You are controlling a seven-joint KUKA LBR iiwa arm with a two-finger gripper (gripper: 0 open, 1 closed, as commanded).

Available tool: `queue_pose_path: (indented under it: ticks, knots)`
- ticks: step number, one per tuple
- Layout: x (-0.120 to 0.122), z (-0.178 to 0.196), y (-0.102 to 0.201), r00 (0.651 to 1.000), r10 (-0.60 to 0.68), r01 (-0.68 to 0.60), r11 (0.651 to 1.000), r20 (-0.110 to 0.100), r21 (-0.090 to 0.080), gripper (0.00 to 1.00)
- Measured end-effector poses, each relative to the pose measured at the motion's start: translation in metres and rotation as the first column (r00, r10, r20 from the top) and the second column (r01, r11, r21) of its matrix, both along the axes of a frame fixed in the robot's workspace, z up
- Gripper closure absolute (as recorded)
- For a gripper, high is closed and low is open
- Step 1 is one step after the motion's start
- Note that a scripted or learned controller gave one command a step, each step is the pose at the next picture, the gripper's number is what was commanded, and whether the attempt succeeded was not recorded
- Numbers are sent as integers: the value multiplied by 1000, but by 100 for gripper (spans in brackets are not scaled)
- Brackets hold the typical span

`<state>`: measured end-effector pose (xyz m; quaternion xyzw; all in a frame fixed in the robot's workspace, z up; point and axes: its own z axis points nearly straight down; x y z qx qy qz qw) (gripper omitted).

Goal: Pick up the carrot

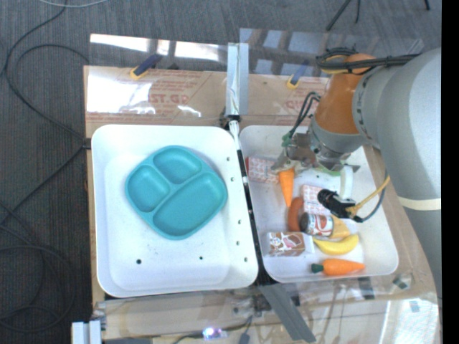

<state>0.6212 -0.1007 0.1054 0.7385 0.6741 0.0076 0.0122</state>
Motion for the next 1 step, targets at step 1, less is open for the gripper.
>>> queue_pose_path:
  ticks: [1]
  knots:
    - [9,99,48,997,-67,67,998,-33,4,100]
